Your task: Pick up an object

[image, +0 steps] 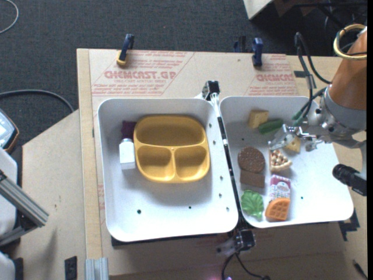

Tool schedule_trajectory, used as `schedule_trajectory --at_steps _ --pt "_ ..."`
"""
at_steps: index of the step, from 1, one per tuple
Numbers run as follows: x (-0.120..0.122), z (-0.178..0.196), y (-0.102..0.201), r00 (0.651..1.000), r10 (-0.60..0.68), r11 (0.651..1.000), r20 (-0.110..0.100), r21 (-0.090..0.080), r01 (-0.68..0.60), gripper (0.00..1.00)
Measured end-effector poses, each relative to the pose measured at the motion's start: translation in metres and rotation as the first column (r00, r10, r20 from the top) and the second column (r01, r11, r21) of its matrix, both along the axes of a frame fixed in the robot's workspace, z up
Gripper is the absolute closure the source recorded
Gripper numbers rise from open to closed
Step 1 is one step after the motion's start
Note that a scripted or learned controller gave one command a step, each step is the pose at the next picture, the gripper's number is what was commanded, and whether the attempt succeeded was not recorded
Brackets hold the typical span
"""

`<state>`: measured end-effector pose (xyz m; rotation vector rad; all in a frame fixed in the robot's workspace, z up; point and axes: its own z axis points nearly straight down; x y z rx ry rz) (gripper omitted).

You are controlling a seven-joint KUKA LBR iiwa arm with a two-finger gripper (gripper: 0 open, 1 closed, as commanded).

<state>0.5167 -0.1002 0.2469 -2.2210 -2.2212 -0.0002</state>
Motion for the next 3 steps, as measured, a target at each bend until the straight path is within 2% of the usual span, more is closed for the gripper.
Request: schedule_trajectory --at_steps 2,3 --pt "0.011 -0.093 0.001 1.0 0.0 1.0 -0.007 0.002 0.0 0.0" --pt "0.005 -0.138 0.003 1.0 -0.001 1.0 -0.007 0.002 0.001 0.0"
